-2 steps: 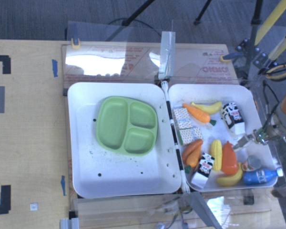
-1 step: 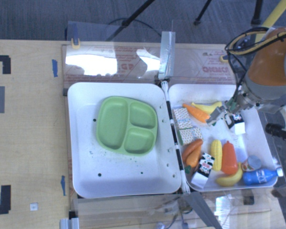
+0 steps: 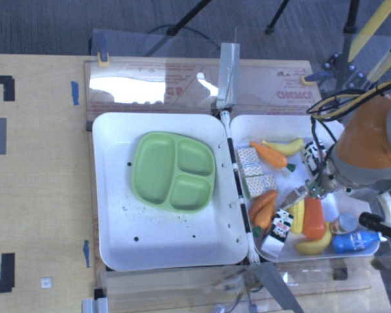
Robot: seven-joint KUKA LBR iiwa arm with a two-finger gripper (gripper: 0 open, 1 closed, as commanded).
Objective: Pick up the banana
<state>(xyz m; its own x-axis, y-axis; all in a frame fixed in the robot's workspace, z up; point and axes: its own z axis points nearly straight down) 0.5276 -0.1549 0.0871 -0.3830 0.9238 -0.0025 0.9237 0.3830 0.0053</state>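
Jaws could not be judged from where I stood: the gripper (image 3: 311, 191) pointed down into the right bin (image 3: 293, 128), and its tip was small and mixed with the clutter, so wide or narrow I cannot say. Nothing yellow was visibly between them.

From the camera view, the arm (image 3: 365, 142) reached in from the right and hung over the middle of that bin. A banana (image 3: 287, 147) lay at the far side of the bin, just behind a carrot (image 3: 271, 154) and touching it or nearly so. A second curved yellow thing (image 3: 317, 244), perhaps also a banana, lay at the near side, partly under a red bottle (image 3: 313, 219) and beside a blue bottle (image 3: 355, 242). The gripper stood between these two, apart from both. The left bin (image 3: 101, 175) held a green plate (image 3: 174, 171).

To my judgement the step in hand was the approach: the tool was low in the bin, but no grasp was made yet. The next move would call for choosing one yellow piece. The far banana looked the easier one, because it lay more free. The gripper would have to travel toward the far wall, turn so the jaws cross the fruit's short width, and come down without pushing the carrot. The near piece would need the red bottle out of the way first.
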